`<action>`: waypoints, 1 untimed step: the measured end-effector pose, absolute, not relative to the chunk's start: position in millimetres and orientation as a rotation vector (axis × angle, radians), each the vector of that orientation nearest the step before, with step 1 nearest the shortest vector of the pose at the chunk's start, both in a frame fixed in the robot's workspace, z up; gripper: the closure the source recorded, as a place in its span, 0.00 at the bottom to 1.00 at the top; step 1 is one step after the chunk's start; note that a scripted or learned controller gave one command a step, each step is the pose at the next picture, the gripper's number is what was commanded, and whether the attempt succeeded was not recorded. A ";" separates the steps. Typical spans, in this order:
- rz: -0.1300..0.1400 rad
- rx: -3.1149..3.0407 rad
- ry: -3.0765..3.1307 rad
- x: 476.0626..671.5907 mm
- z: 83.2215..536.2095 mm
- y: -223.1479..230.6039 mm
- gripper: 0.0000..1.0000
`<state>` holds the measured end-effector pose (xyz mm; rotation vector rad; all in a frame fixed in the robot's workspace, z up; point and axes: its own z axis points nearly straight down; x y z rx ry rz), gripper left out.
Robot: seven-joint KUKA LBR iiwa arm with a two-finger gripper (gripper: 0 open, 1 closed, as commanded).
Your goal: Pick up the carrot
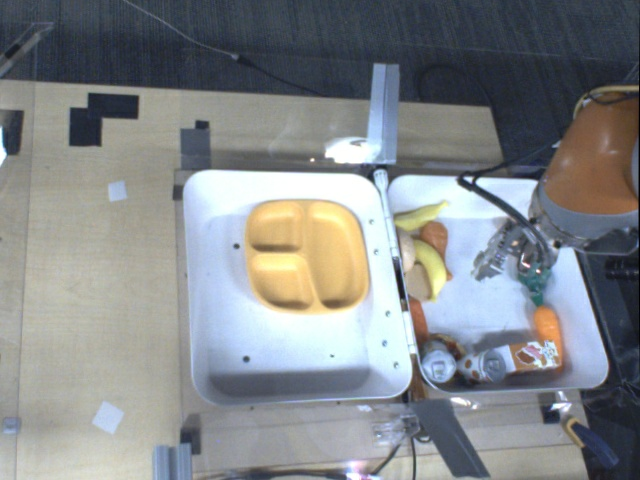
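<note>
One carrot is seen in the right bin, near its right wall, orange body pointing toward the front edge and green top toward the gripper. It is touched at its lower end by a juice carton lying flat along the front wall. Gripper is noted just above the carrot's green top, hanging over bare bin floor; nothing is seen between its fingers, and how far they are parted cannot be told from this angle.

Right bin also holds two bananas, a reddish fruit between them, a pale item partly hidden beneath, and two cans in the front left corner. An orange-red piece by the divider is hard to identify.

Left bin is occupied by a yellow sectioned tray.
</note>
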<state>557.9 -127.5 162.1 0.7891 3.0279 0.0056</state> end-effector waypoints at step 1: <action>-0.001 0.500 3.086 520.2 90.4 -187.5 1.00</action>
